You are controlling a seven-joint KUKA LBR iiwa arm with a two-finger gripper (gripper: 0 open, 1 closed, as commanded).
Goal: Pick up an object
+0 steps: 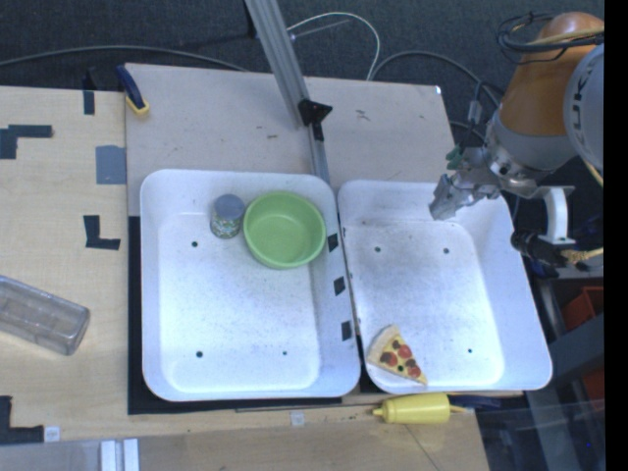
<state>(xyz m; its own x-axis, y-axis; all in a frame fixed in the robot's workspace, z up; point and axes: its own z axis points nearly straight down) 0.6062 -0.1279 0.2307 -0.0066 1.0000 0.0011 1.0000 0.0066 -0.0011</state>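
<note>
A green bowl (285, 229) sits at the back of the left bin (167, 361), with a small grey-lidded can (227, 216) touching its left side. A toy pizza slice (396, 353) lies at the front left corner of the right bin (510, 351). My gripper (446, 202) hangs over the back right part of the right bin, far from the pizza slice, and nothing shows between its fingers.
A yellow mustard bottle (413, 409) lies on the bench just in front of the right bin. A clear plastic container (39, 314) rests at the far left. A slanted metal pole (285, 57) rises behind the bins, and cables (343, 27) trail across the back.
</note>
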